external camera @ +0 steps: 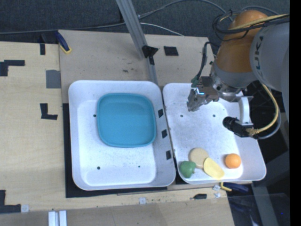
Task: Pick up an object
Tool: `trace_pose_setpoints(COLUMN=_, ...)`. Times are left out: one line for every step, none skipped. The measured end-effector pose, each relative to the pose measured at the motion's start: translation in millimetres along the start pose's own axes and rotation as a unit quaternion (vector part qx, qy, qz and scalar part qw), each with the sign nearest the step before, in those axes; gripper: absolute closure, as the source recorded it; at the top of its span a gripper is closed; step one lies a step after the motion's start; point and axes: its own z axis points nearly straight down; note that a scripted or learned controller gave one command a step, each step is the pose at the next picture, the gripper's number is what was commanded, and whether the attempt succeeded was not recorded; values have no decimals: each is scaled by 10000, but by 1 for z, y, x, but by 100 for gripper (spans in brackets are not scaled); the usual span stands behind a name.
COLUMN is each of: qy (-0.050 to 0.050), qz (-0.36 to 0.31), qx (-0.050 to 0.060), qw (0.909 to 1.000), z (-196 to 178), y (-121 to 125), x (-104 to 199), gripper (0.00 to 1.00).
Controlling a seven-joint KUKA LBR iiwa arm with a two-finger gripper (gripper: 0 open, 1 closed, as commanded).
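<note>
My gripper (194,103) hangs over the upper part of the right bin (207,126), its dark fingers pointing down and to the left, with nothing seen between them. Along the near edge of that bin lie a green piece (187,168), a beige round piece (199,155), a yellow piece (213,168) and an orange ball (232,161). All of them are well below the gripper in the view, apart from it. A blue square plate (126,119) lies in the left bin (84,135).
A slanted metal pole (136,29) rises behind the bins, ending near the gap between them. Cables (263,121) loop beside the wrist at the right bin's far side. Black tape marks dot the wooden bench (28,79).
</note>
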Motion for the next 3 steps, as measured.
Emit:
trace_pose_setpoints(qy=0, qz=1, qx=4, qw=10000, z=-6, y=-7, x=49, gripper=100)
trace_pose_setpoints(qy=-3, qz=5, qx=5, qw=10000, z=9, y=-18, x=94, gripper=100)
trace_pose_setpoints(qy=-2, qz=-1, qx=6, qw=10000, z=17, y=-38, x=144, gripper=100)
